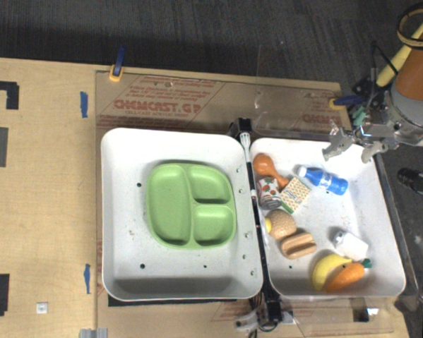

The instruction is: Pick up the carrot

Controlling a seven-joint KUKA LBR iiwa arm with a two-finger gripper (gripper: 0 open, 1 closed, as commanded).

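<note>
The carrot (346,276) is seen in the near right corner of the right bin (388,230) — touching a lemon (323,268) — while the pincer (354,145), fingers apart and unladen, is held over the far rim.

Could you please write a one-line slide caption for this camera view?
Gripper poised over the right bin's far edge; carrot lies at its near end.

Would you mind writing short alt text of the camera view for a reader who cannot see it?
The carrot lies untouched in the right bin's near corner beside a lemon, while the gripper hovers over that bin's far edge. A blue bottle, a hamburger and other toy food share that bin; the left bin holds a green divided plate.
</note>
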